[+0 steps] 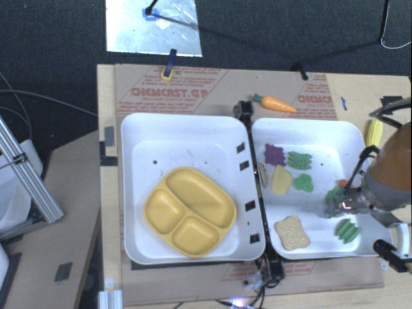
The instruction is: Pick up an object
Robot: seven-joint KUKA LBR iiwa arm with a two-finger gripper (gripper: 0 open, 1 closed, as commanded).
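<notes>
Standing over the table (212,85), I count two white bins side by side. The left bin (138,140) holds one thing, a yellow plate (188,210) with three compartments, lying flat in its lower middle.

The right bin (322,131) carries the toy food, seven pieces that I can make out: one purple bunch of grapes (275,154) near its upper left, one leafy green piece (299,159) just beside the grapes, one pale yellow wedge (281,180) below them, one small green sprig (303,183) next to that wedge, one tan slice of bread (293,232) at the lower left, one dark green leafy lump (335,196) further right, and one bunch of green beans (347,231) near the lower right corner.

Outside the bins, one orange carrot (277,103) lies on the table above the right bin, and one yellow corn cob (374,132) lies past its right wall.

The gripper (344,206) hangs low in the right bin, right at the dark green leafy lump and above the green beans. I cannot tell whether anything is grasped.
</notes>
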